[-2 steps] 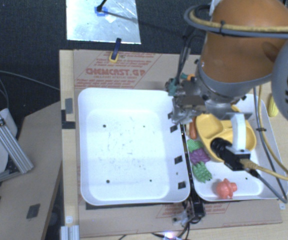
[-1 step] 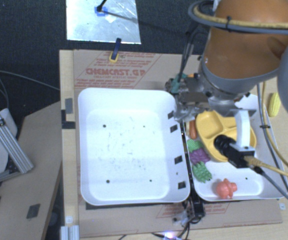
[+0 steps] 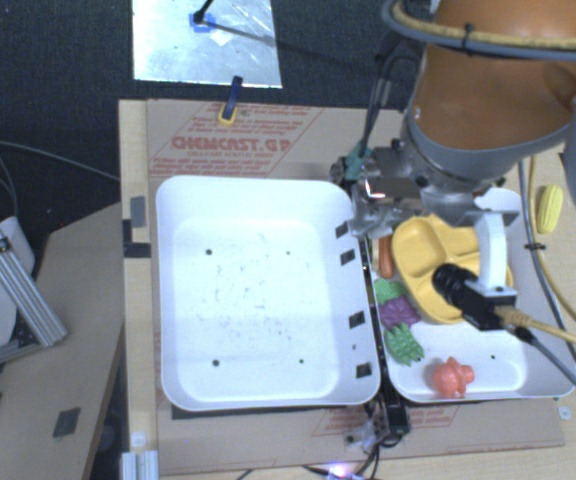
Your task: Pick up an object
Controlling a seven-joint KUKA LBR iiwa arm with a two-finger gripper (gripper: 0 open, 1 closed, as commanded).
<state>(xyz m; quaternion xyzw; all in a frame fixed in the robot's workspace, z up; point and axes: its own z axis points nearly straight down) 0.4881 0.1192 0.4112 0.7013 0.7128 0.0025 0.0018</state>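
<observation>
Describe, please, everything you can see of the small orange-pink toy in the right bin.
The small orange-pink toy is a lumpy, matte figure, seemingly soft rubber or plastic, its exact shape too small to tell. It lies on the floor of the right white bin near the front edge, apart from the green leafy toy beside it, nothing touching it.

Robot arm: large rounded orange band over a grey cylindrical wrist section. Thin black and yellowish cable ring circling the orange dome. Dark cables trailing down its left side. Metallic wrist mount beneath.
</observation>
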